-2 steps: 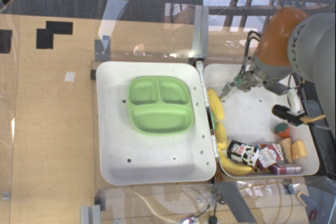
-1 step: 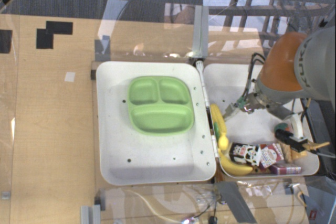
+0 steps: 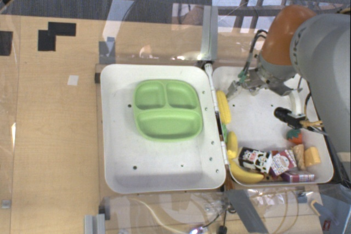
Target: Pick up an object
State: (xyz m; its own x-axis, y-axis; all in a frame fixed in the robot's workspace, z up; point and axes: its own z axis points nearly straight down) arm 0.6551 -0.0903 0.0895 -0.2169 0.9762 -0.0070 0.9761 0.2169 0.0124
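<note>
A robotics lab: a wooden bench (image 3: 49,134) with black markers (image 3: 55,34), clear guard panels (image 3: 118,30) and white bins (image 3: 159,181).

Green plate (image 3: 167,109), white bins (image 3: 118,161) – yellow banana (image 3: 244,173) (corn (image 3: 223,107) too), orange-banded arm (image 3: 288,33)

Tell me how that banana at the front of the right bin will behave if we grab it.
The banana looks smooth and curved, so it may slip or pivot between fingers. It lies tight against the bin wall beside the cow-print carton, so closing around it seems awkward.

Right bin (image 3: 258,112): open floor at centre; corn cob (image 3: 223,107) lines the left wall, banana (image 3: 244,173) and cartons (image 3: 272,161) crowd the near edge.
</note>
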